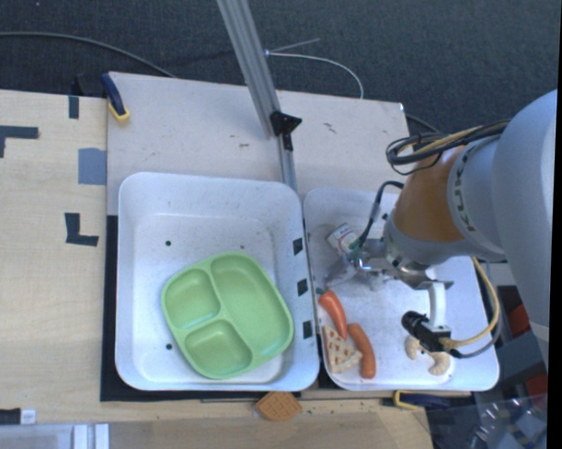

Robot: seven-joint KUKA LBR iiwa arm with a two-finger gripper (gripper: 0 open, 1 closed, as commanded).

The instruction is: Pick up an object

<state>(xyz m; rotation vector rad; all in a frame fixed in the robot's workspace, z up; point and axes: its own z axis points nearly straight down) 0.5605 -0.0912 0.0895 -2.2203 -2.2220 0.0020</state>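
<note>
1. I see the arm [475,198] reaching in from the right, its grey body and orange band covering the far right part of the right bin [469,368].
2. The gripper [361,261] sits low over the middle of the right bin, toward its left wall. I cannot tell whether its fingers are released or clenched; the wrist and cables hide them.
3. Just beside the gripper, toward the bin's far left corner, lies a small white-and-red packet [342,237]. I cannot tell whether the gripper touches it.
4. Near the right bin's near left corner I see an orange carrot [332,310], a cracker-like waffle piece [339,350] and a red-orange sausage [363,349], all lying close together, the carrot's lower end meeting the waffle piece.
5. By the right bin's near right corner lies a pale, peanut-shaped piece [431,358], partly behind a black cable fitting.
6. The left bin [144,205] holds a green divided plate [226,315] with three compartments, lying toward the bin's near edge and right wall.
7. On the bench [193,115], just outside the near edges of the bins where they meet, rests a round tan cookie [278,407].
8. Nothing is visibly lifted clear of the bin floor.
</note>
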